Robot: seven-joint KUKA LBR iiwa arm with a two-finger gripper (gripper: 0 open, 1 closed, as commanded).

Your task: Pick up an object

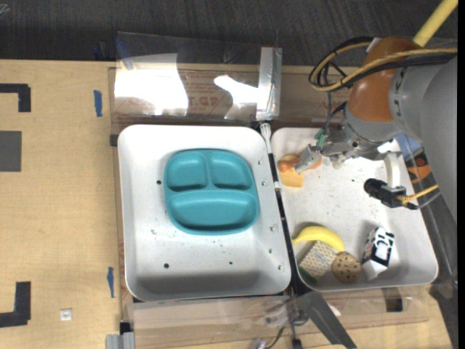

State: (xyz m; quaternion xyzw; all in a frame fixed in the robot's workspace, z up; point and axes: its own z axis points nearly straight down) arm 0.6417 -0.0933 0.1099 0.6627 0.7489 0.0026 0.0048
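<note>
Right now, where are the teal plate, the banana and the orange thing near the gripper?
teal plate [211,192]: camera view, on its large lower compartment, in the left bin.
banana [317,235]: camera view, on the middle of its yellow curve, right bin.
orange thing [290,174]: camera view, on its orange body, beside the gripper [314,158].

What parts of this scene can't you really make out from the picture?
- Gripper: small and blurred in the camera view; whether its fingers touch the orange piece is unclear.
- Orange piece: too blurred to identify.
- Cluster under the banana: overlapping items in the right bin, kinds unclear.
- Black-and-white object: markings too small to read.
- Arm: cut off by the right edge.
</note>
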